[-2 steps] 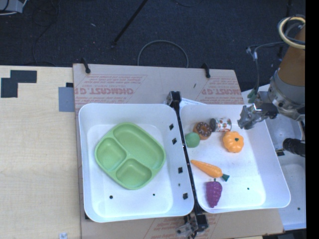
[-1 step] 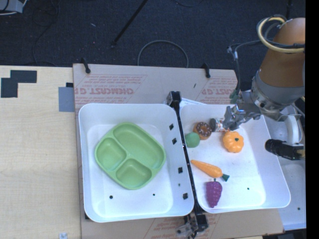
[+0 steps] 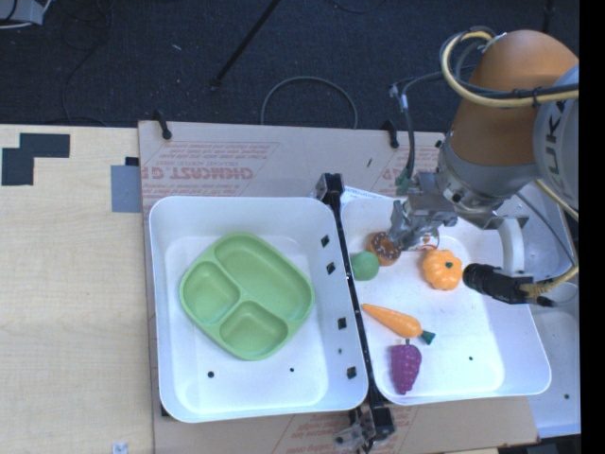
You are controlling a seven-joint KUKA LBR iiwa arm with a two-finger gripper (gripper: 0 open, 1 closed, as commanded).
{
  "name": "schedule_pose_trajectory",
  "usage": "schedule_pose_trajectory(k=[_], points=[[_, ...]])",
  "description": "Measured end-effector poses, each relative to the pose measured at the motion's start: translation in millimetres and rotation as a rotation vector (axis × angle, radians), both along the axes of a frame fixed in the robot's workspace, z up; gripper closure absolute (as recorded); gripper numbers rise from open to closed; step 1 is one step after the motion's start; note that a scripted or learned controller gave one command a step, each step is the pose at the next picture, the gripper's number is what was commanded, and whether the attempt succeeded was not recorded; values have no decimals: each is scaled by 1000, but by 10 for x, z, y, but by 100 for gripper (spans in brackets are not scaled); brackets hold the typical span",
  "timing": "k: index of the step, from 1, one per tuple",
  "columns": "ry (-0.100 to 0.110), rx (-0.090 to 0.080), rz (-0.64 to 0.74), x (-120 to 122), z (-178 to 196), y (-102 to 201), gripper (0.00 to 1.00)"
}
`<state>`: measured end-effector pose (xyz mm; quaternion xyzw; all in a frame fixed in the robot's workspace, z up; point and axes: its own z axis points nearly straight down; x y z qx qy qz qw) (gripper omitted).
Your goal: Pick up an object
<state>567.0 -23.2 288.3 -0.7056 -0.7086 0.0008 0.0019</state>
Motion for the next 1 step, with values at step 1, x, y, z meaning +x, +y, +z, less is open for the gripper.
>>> schedule_pose_trajectory(k=[1], points=[[2, 0, 0, -74, -227, 509, 100]])
